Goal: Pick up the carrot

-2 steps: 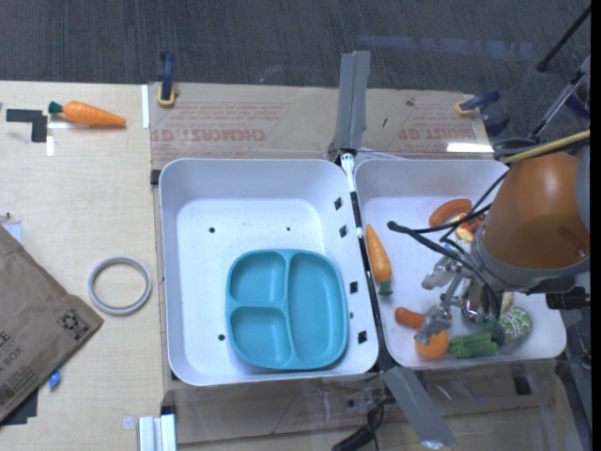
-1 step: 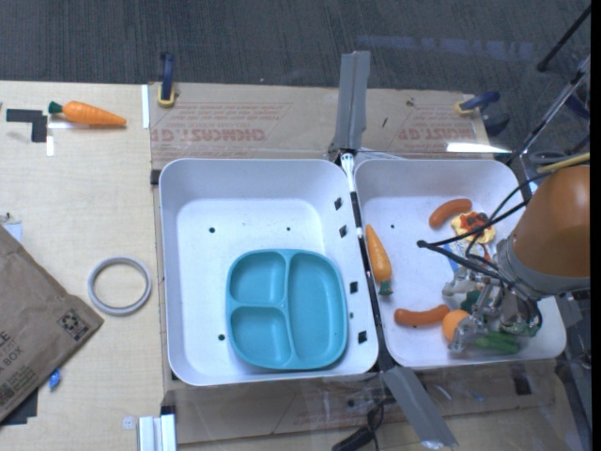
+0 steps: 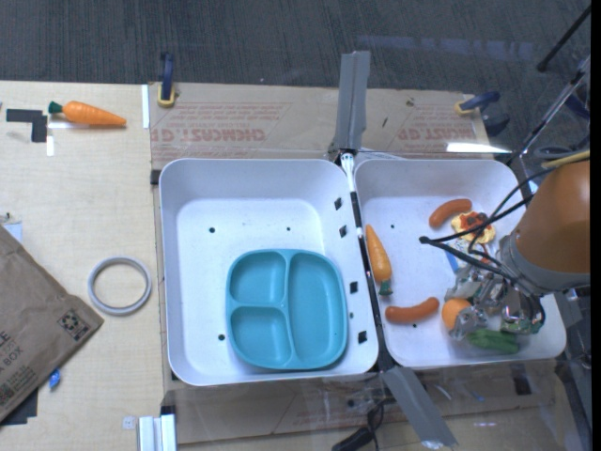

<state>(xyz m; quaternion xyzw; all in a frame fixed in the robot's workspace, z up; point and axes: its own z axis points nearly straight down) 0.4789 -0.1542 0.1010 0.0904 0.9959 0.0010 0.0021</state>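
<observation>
Pale wood worktop (image 3: 84, 205) under dark carpeted floor at top; cardboard sheet beneath two white bins. Far left: a carrot-shaped toy (image 3: 86, 114) lying on the worktop by black tape marks, a tape ring (image 3: 119, 284) below it, a brown cardboard box (image 3: 33, 332) at the lower left corner. Left bin (image 3: 183, 252): a teal divided tray (image 3: 285, 309), lying flat. Right bin (image 3: 413, 346): the carrot (image 3: 377, 254) lies along the left wall, near upright in view, green end down. A sausage (image 3: 411, 312) sits just beside it, lower right; a second sausage (image 3: 450, 212) further up. Arm (image 3: 562, 219) low over the bin's right side. Gripper (image 3: 488, 310) down among an orange piece and a green item; cannot tell how far apart the fingers are. Well apart from the carrot.
</observation>
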